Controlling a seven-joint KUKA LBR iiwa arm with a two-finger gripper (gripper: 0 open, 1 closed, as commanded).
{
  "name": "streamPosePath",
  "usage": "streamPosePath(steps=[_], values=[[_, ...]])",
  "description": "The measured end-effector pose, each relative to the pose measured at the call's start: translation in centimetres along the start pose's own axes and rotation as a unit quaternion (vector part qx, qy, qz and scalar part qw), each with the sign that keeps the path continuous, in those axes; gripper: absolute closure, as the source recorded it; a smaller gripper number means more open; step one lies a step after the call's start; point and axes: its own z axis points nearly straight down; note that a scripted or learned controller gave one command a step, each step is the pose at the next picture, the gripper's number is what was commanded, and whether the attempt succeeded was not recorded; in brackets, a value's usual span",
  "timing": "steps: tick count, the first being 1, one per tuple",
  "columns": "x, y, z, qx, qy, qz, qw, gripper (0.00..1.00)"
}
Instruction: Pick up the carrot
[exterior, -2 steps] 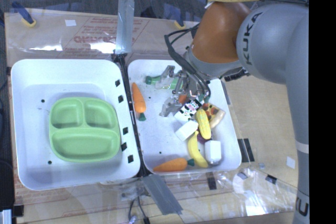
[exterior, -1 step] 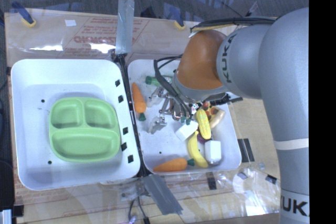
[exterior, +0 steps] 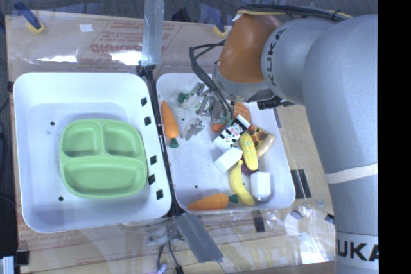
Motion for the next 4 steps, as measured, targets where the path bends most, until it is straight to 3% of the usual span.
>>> streamPosePath(steps=[1,2,3,4], values=[[4.2,0.4,0.1,0.0,0.002,-0.004,1.0,0.0],[-0.5,1.2,0.3,0.005,0.009,0.174,0.9847,0.0],[-0.7,1.4,-0.9,0.003,0.003,0.17,0.9854,1.0],[2.0,7.1,-10.2,-0.001,-0.001,0.338,0.9413,1.0]])
